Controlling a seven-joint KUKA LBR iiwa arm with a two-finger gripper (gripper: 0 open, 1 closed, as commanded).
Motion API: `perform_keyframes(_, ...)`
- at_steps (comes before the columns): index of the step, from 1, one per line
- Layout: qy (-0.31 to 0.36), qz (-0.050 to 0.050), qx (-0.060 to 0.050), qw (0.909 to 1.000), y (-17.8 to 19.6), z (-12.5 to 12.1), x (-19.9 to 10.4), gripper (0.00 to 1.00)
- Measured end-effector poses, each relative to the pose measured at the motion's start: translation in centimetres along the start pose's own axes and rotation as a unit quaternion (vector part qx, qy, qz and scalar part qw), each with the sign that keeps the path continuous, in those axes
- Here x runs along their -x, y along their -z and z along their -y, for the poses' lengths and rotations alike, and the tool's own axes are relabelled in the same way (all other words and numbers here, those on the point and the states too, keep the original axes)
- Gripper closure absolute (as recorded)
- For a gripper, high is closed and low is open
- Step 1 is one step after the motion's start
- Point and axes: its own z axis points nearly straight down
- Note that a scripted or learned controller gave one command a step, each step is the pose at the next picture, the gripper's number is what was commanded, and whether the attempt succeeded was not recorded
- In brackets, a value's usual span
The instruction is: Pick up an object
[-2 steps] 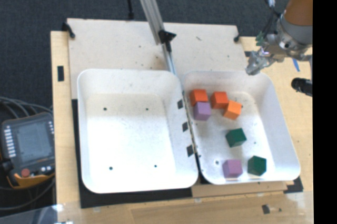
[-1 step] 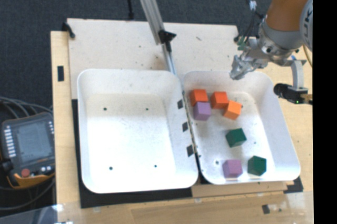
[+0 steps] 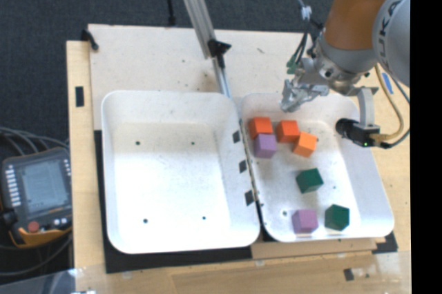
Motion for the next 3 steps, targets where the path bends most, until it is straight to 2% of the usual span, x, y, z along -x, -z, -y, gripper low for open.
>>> perform_keyframes(2, 0.0, 0.0, 0.0, 1.0, -0.4, 3.5, -10.2, 1.0)
perform_keyframes(3, 0.0, 0.0, -0.001, 1.0, -2.6, 5.1, -15.6, 1.0)
